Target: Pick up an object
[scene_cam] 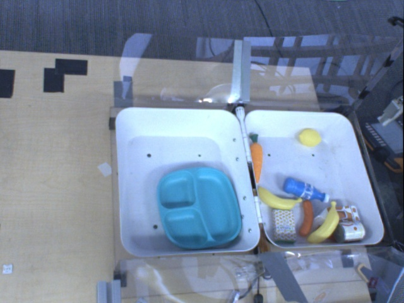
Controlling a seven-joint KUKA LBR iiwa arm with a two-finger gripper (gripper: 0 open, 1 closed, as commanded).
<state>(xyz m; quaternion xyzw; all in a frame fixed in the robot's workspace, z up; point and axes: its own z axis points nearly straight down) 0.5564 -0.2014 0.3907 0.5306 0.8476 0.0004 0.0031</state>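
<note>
Currently a blue plate (199, 207) sits in the left bin (136, 169); a carrot (256, 161) lies along the right bin's (344, 163) left edge.

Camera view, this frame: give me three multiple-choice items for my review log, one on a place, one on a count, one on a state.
1. Where does the blue divided plate lie?
A. left bin
B. right bin
C. on the bench outside the bins

2. How many bananas are in the right bin?
A. one
B. two
C. four

3. How does the carrot lie?
A. standing on end in the middle of the bin
B. on the blue divided plate
C. flat along the divider between the bins

Answers:
1 A: the plate rests on the left bin floor.
2 B: one banana by the divider, another banana near the front.
3 C: it lies flat against the right bin's left wall.
</note>
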